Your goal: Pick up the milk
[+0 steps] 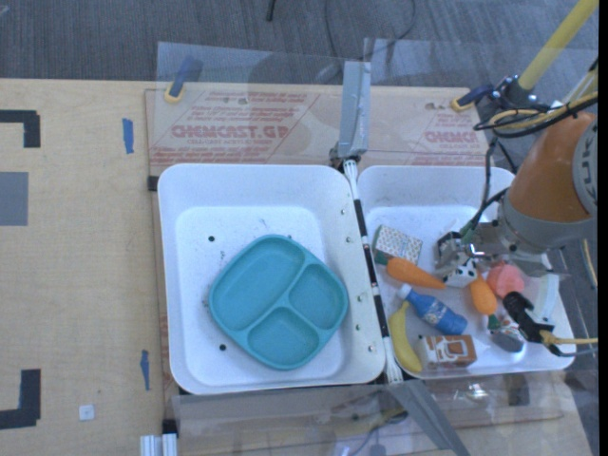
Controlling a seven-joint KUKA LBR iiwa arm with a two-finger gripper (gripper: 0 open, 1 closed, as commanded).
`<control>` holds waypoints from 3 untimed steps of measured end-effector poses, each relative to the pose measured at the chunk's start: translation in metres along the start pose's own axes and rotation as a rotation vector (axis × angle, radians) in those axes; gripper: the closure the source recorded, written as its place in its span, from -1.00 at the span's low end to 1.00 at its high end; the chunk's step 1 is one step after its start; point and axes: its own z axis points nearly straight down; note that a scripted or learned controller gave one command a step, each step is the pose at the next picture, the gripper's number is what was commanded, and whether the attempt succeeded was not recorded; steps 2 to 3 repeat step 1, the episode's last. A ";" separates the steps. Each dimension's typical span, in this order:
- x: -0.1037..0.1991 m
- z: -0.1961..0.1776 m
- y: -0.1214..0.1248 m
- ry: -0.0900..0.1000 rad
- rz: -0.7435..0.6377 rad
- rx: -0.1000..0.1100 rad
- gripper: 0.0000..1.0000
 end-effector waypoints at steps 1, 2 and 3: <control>0.088 -0.085 0.056 0.003 -0.175 0.011 1.00; 0.088 -0.085 0.056 0.003 -0.175 0.011 1.00; 0.088 -0.085 0.056 0.003 -0.175 0.011 1.00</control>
